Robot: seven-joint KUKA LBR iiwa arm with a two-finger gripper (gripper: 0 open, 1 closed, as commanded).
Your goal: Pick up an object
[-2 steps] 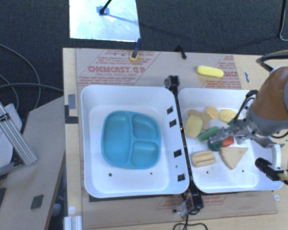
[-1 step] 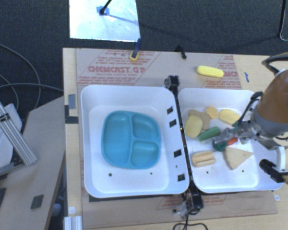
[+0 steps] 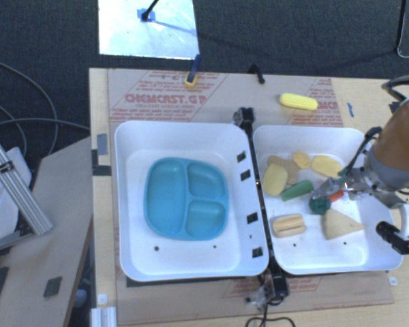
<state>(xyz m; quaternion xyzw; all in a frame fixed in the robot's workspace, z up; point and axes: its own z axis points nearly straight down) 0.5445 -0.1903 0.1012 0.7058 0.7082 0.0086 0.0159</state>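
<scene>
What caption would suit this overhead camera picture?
Robot hand lowered among toy foods in the right bin; blue divided plate in the left bin.

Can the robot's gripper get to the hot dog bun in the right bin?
Probably yes. The hot dog bun lies apart from the other toys, nothing on top, and the gripper is close by above the same bin.

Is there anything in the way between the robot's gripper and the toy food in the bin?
Nothing visible blocks it. The gripper is already down in the right bin, right among the toys: a green piece lies beside it, a pale wedge just below, and a hot dog bun further left.
</scene>
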